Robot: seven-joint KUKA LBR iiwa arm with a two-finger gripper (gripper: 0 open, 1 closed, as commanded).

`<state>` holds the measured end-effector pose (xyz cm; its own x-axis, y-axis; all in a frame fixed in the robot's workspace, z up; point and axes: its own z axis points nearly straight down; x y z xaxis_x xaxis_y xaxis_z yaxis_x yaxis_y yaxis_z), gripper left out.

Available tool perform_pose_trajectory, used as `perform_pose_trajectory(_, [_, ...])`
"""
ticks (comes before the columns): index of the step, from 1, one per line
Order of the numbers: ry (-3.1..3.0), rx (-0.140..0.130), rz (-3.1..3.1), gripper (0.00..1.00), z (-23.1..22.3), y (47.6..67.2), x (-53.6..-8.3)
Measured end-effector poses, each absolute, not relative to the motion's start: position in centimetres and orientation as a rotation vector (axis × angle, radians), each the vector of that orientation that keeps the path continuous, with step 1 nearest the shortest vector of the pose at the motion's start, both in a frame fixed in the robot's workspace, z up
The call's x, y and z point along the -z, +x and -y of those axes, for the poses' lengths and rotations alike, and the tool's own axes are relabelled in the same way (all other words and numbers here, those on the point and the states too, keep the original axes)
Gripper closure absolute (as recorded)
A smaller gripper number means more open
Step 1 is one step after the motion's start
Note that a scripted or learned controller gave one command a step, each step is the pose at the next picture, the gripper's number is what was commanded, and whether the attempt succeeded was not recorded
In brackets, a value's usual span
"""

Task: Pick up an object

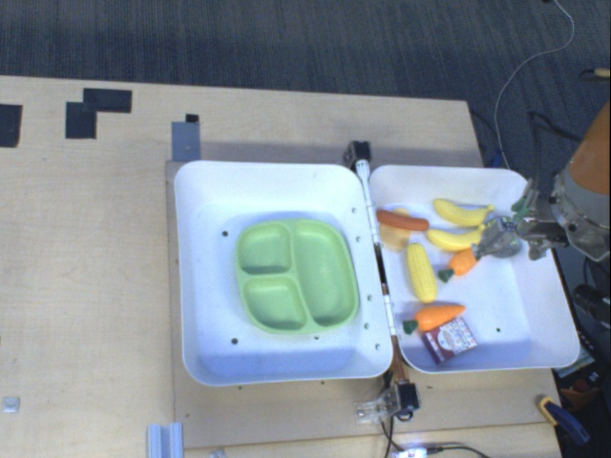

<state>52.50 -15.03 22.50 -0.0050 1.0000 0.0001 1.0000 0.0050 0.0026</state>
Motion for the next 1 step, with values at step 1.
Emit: perform_pose_trajectory(1, [2.212,-0.007,-2.22,0.0,15.1,55.92,-8.68])
